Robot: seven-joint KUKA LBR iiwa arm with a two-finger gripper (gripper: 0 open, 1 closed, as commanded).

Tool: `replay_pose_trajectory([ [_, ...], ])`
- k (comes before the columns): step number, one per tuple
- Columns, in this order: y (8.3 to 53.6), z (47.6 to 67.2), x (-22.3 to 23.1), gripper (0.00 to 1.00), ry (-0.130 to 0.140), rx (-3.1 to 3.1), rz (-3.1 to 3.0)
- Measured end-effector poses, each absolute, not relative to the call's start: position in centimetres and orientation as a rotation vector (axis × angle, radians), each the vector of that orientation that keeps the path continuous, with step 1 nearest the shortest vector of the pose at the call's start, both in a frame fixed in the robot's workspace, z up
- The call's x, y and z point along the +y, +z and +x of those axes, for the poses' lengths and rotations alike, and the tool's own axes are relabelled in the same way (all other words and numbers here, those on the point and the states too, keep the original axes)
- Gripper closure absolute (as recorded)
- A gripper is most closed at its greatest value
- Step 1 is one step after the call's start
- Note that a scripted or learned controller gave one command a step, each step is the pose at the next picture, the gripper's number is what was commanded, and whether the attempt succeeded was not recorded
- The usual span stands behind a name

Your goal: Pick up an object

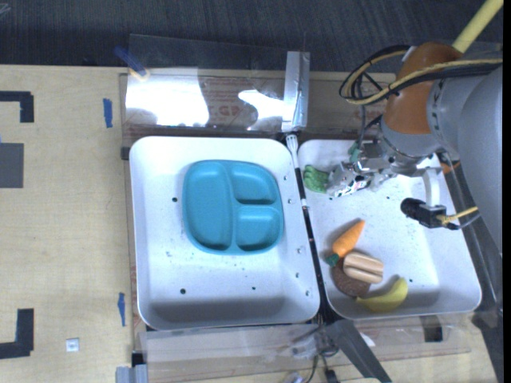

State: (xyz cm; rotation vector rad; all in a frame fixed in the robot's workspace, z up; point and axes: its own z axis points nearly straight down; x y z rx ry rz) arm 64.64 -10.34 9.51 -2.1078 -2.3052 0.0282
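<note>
My gripper (pixel 349 179) hangs low over the back left of the right bin (pixel 447 274), its tip close to a green toy (pixel 314 179) by the bin's left wall. Toward the front of that bin lie an orange carrot (pixel 349 237), a tan bread-like piece (pixel 363 266) on a brown round piece (pixel 348 282), and a yellow banana (pixel 386 295). The view shows nothing held in the gripper.
The left bin (pixel 160 278) holds a blue divided plate (pixel 233 206). The grey arm with its orange band (pixel 415 94) covers the right bin's back right corner. A black part (pixel 423 211) with cables hangs over the right bin's middle right. A clear panel (pixel 207 94) stands behind the bins.
</note>
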Motion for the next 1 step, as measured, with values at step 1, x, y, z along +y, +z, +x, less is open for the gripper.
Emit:
replay_pose_trajectory([
  [1,9.51,64.65,-10.34,0.00,0.028,-2.306,-2.108],
])
